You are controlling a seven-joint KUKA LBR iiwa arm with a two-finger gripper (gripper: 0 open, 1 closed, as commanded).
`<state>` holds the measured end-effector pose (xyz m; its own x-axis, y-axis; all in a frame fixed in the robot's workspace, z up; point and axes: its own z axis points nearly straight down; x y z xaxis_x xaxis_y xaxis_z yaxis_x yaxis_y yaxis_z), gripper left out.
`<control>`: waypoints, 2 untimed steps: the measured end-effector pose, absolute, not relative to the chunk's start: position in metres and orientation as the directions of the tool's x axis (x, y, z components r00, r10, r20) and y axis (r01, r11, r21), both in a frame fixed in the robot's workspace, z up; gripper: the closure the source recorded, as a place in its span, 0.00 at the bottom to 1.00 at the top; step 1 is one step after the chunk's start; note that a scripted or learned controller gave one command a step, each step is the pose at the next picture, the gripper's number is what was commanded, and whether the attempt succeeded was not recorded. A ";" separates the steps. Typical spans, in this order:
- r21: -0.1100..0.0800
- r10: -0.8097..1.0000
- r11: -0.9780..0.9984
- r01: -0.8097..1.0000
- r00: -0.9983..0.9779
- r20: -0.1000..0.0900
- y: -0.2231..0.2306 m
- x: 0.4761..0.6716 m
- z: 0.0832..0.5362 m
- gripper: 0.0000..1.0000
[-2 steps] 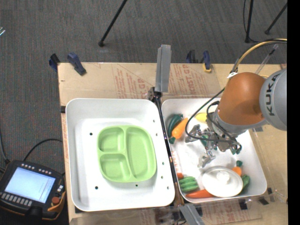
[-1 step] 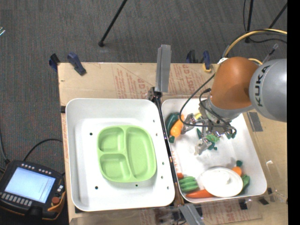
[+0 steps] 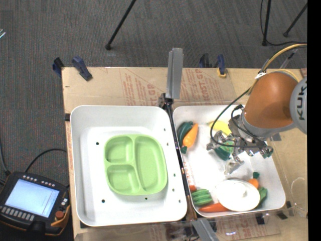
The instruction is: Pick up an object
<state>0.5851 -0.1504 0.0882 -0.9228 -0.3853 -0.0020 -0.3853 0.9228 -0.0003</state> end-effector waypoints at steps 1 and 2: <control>0.003 -0.397 0.918 -0.397 -0.918 -0.002 -0.134 0.576 0.087 0.00; 0.003 -0.398 0.917 -0.398 -0.917 -0.004 -0.133 0.577 0.098 1.00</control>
